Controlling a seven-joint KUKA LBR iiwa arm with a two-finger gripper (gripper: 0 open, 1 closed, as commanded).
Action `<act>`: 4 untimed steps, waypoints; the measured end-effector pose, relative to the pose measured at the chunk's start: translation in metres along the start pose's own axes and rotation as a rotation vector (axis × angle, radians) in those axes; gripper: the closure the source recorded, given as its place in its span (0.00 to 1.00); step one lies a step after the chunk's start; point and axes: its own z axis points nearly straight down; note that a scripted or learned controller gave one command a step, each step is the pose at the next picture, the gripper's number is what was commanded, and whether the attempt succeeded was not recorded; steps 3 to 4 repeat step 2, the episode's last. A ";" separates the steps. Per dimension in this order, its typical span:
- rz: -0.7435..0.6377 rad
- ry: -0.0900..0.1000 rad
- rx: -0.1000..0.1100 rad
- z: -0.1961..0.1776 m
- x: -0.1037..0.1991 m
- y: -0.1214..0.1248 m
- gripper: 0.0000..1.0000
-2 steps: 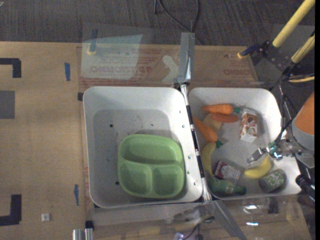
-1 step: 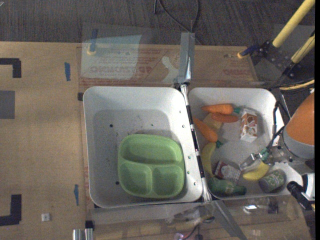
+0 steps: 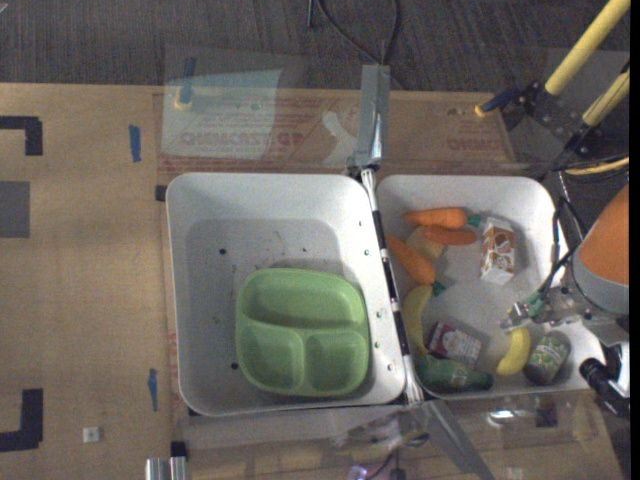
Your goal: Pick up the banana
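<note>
White-labelled carton near banana

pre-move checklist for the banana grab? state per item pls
1. Target in view: ok. One banana lies near the front of the right bin; a second banana lies along that bin's left wall.
2. Gripper near target: ok. It sits just above the front banana, at the right side of the bin.
3. Jaws' state: cannot tell, too small and blurred.
4. Banana held: not ok. Nothing shows it between the jaws.
5. Clutter around target: not ok. A dark round container sits right beside the front banana, and a small red packet lies to its left.
6. Green plate: ok, sits in the left bin, away from the work.
</note>
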 end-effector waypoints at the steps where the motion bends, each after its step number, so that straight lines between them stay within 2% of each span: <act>1: 0.033 0.011 0.012 -0.127 0.041 0.059 1.00; 2: 0.231 0.009 0.014 -0.233 0.032 0.043 1.00; 4: 0.231 0.009 0.014 -0.233 0.032 0.043 1.00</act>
